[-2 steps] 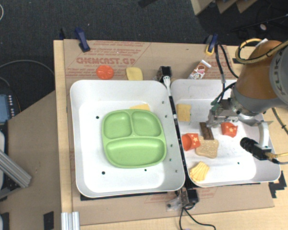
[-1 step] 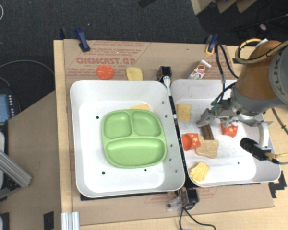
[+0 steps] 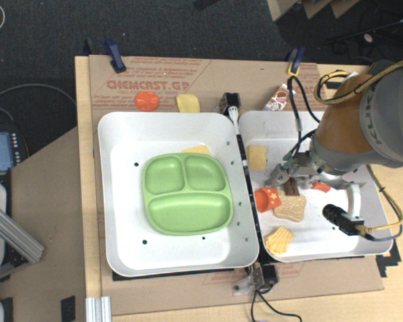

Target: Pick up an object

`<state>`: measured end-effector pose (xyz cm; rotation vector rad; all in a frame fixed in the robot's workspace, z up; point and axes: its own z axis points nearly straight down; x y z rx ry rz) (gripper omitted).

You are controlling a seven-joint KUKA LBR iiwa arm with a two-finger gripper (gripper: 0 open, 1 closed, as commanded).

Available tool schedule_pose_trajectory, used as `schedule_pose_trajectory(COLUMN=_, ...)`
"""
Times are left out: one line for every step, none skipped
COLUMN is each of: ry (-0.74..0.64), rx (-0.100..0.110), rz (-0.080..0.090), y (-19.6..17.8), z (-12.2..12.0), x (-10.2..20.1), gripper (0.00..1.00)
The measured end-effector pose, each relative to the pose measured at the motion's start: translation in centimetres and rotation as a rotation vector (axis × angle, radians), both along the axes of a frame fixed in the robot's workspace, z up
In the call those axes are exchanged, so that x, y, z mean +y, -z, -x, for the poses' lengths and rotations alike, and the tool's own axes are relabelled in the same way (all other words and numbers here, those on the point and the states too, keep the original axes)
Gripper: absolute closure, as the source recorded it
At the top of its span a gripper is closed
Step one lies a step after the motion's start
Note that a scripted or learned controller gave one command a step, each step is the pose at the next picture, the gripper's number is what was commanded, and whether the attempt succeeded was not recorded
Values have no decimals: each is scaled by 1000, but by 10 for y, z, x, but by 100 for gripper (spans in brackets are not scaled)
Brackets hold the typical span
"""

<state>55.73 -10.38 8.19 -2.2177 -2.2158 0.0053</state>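
While the claw (image 3: 290, 180) hangs low in the right bin (image 3: 269, 123), whether it is wide or narrow cannot be told. Just below it lies a tan biscuit-shaped piece (image 3: 290, 209), with a red block (image 3: 266, 198) touching that piece's left side.

right bin (image 3: 269, 123): crowded by red piece (image 3: 267, 198), tan piece (image 3: 290, 208), yellow piece (image 3: 279, 240) | left bin (image 3: 114, 200): middle taken by green divided plate (image 3: 187, 194), margins left passable
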Motion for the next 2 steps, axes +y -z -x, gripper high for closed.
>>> schedule_pose_trajectory(ry=2, rx=-8, rz=2, y=-13, z=-2, x=-1, gripper=100)
schedule_pose_trajectory(ry=-8, rx=-18, rz=0, y=-121, z=16, x=57, gripper=100)
